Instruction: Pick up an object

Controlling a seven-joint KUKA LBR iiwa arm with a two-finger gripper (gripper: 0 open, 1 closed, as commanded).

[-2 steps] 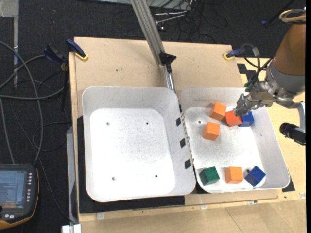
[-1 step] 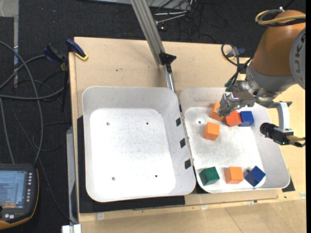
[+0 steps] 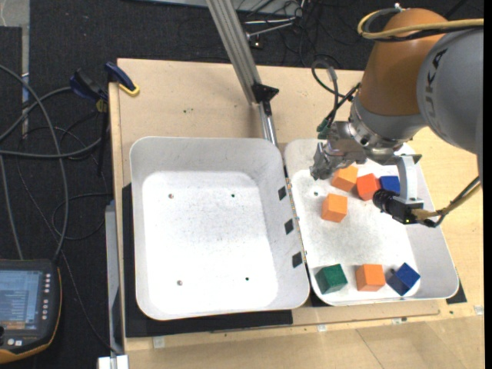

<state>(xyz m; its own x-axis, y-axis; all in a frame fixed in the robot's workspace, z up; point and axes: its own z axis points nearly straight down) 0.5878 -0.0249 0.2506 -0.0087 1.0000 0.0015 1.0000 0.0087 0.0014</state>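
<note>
Two shallow white bins are set side by side on the wooden bench (image 3: 192, 91). The left bin (image 3: 207, 225) is seen with only dark specks on its floor. The right bin (image 3: 430, 271) holds seven blocks. At its far end, an orange block (image 3: 345, 177), a red-orange block (image 3: 367, 185) and a blue block (image 3: 390, 184) are clustered close together, with another orange block (image 3: 334, 207) lying just nearer and to the left of them. Along the near edge a green block (image 3: 332, 277), an orange block (image 3: 370, 277) and a blue block (image 3: 403, 278) are lined up from left to right.

The gripper (image 3: 329, 162) is positioned over the far left part of the right bin, just beside the far cluster; whether it is wide, narrow or holding anything cannot be told, and no block is seen lifted.

Part of the letters "KUKA" can be read on the grey arm (image 3: 453, 75) at the right.
</note>
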